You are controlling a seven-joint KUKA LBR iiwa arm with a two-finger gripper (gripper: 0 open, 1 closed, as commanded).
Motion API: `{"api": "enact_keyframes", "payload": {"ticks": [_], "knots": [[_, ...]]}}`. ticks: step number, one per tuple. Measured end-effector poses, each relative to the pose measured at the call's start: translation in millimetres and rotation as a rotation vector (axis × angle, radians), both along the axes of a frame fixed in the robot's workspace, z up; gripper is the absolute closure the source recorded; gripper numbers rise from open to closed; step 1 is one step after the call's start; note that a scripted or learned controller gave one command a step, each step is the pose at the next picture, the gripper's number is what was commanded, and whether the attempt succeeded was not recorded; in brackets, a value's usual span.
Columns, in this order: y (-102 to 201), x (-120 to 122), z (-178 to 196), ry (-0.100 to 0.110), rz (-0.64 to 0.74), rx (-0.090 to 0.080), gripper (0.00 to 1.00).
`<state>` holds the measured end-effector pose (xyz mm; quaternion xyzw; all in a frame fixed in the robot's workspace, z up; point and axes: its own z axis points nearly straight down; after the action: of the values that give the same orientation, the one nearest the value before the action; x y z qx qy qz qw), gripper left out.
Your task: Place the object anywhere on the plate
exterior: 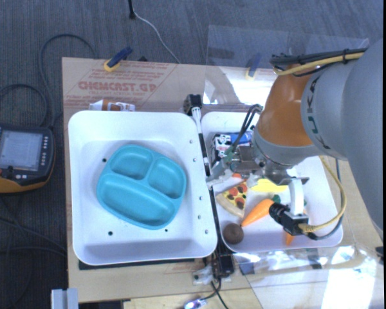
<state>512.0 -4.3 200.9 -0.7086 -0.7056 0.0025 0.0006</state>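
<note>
Underneath everything lies dark grey carpet (51,18), with black cables (32,56) looping across the upper left of the frame and a handheld control pendant (16,156) with a grey screen at the left edge. On the carpet sits a brown board (125,85) printed with red lettering, and on it rest 2 shallow white bins. The left bin (83,237) holds a blue plate (141,185) with 3 compartments, lying near its middle. The right bin (321,234) holds a jumble of toy food: a carrot (256,212), a pizza slice (233,199), a brown ball (233,233) and a yellow piece (270,187), all well apart from the plate. The grey and orange arm (296,118) hangs over the right bin; its gripper (241,163) sits low above the toys, and I cannot tell how it is set or whether it has hold of anything.
</note>
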Motion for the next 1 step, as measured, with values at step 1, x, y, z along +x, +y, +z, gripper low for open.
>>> {"api": "enact_keyframes", "payload": {"ticks": [1], "knots": [[0.0, 0.0, 0.0, 0.0, 0.0, 0.0, 0.0]]}}
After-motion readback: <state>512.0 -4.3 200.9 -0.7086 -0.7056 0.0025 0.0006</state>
